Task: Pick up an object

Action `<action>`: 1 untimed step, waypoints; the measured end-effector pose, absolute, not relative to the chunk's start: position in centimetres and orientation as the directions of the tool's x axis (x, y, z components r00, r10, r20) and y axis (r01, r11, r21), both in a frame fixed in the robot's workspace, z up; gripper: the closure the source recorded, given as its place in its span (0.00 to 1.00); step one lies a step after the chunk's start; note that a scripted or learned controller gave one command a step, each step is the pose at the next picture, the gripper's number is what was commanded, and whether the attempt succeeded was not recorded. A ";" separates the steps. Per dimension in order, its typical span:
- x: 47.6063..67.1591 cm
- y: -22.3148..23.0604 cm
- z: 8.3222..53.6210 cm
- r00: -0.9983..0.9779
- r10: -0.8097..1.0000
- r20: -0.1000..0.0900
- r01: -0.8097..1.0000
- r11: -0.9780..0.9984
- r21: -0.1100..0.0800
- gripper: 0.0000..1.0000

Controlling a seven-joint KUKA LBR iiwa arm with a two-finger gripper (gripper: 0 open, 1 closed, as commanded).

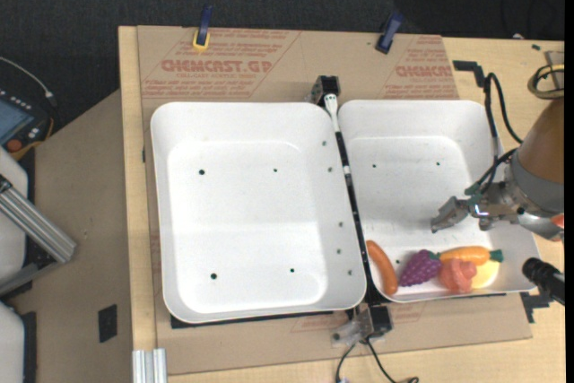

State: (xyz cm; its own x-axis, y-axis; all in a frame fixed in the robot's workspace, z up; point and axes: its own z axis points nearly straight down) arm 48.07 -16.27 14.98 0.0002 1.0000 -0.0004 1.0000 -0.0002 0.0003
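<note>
Jaws read spread and empty on my gripper (pixel 451 215), poised above the toys. Nearest target: grapes (pixel 419 267) at six o'clock in the right bin (pixel 404 117), sausage (pixel 381 265) beside. Approach step; next, descend and centre.

Smooth glossy white plastic bins (pixel 247 117) on matt brown cardboard sheet (pixel 143 193); toy grapes (pixel 419 267) look plastic.

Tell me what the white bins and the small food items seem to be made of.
The right bin and left bin look like smooth moulded plastic, with rounded corners and a soft sheen. The sausage, purple grapes and carrot are probably plastic toys: the colours are flat and saturated.
</note>
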 end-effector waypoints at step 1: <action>54.1 -22.8 14.1 0.002 1.000 -0.006 1.000 -0.002 0.007 0.00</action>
